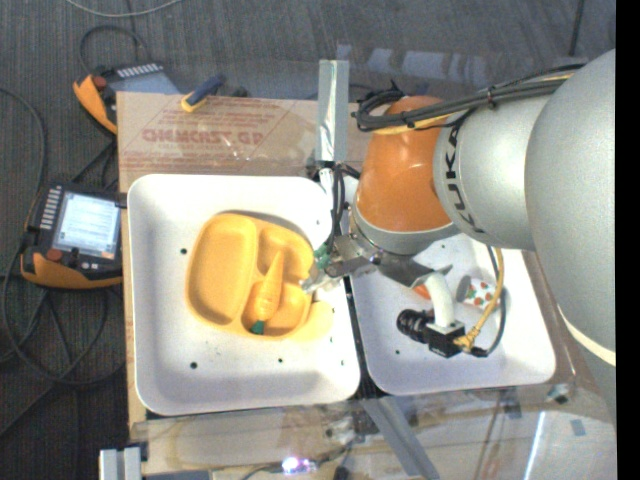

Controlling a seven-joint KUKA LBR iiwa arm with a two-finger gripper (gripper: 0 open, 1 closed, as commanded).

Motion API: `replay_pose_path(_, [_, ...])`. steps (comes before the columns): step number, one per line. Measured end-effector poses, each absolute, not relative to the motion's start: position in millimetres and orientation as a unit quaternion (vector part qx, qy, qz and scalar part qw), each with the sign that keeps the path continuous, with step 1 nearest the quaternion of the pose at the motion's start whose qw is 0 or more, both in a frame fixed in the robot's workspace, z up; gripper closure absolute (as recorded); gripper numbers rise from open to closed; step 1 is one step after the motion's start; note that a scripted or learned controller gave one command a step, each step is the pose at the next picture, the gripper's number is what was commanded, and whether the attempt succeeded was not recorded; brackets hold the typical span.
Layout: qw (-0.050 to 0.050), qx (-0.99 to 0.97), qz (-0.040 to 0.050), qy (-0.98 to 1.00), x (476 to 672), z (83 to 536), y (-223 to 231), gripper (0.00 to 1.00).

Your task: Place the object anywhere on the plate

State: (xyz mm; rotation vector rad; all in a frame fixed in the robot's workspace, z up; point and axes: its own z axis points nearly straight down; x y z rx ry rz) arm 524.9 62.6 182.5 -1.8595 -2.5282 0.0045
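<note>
A yellow divided plate [222, 263] lies in the left white bin [160, 368]. An orange carrot-shaped object [268, 290] with a green end lies on the plate's right half, along the divider, green end toward the front. My gripper [318, 271] hangs low over the plate's right rim, just right of the carrot's upper end. The wrist and the orange band hide most of the gripper from above.
The right bin [520, 363] holds a small white and red object [479, 290] near the arm. A teach pendant [75, 233] rests on the floor at the left. Behind the bins lies a cardboard sheet [215, 143] with a small blue and yellow item [201, 90].
</note>
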Motion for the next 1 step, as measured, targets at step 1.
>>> replay_pose_path(1, [0.002, -0.593, 0.0015, -0.805, 525.0, 182.4, 61.9, 0.00])
